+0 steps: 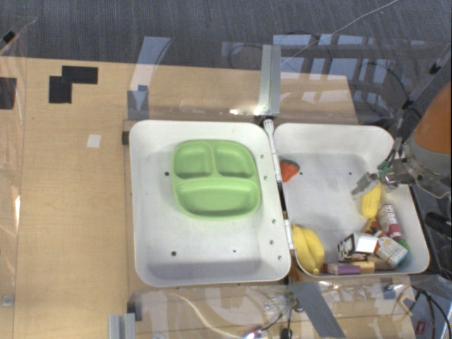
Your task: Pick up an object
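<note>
While the gripper [372, 182] is hovering open just above the yellow object [371, 200] near the right bin's [332, 136] right wall, nothing is sitting between its fingers, so the pick is looking not yet done.

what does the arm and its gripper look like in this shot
The arm enters from the right edge as a rounded orange section with a grey part above it. Below it sits a dark grey wrist block, and the gripper sticks out as thin grey metal fingers with a small green spot near their base.
</note>
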`<act>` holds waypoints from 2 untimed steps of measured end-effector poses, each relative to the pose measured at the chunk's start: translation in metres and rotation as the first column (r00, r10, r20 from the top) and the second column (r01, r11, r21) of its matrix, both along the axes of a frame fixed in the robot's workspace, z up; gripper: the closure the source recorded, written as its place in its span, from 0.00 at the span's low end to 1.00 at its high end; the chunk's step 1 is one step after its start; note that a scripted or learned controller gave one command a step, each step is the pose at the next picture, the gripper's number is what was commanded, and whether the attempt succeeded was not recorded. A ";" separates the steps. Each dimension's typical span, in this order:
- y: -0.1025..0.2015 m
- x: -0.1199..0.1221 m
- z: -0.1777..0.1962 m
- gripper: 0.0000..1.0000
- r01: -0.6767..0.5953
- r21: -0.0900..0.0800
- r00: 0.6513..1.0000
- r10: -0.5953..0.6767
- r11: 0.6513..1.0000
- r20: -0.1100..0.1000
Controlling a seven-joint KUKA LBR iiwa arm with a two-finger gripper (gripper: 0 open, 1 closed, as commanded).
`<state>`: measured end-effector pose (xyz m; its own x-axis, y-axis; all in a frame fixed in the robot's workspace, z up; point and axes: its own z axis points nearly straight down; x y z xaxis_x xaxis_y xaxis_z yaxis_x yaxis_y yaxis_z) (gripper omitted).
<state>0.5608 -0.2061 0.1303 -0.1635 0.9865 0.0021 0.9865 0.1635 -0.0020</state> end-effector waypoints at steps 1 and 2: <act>0.000 -0.001 -0.037 0.00 0.005 -0.001 1.000 -0.005 1.000 0.003; -0.001 -0.001 -0.029 1.00 0.008 0.000 1.000 -0.008 1.000 0.004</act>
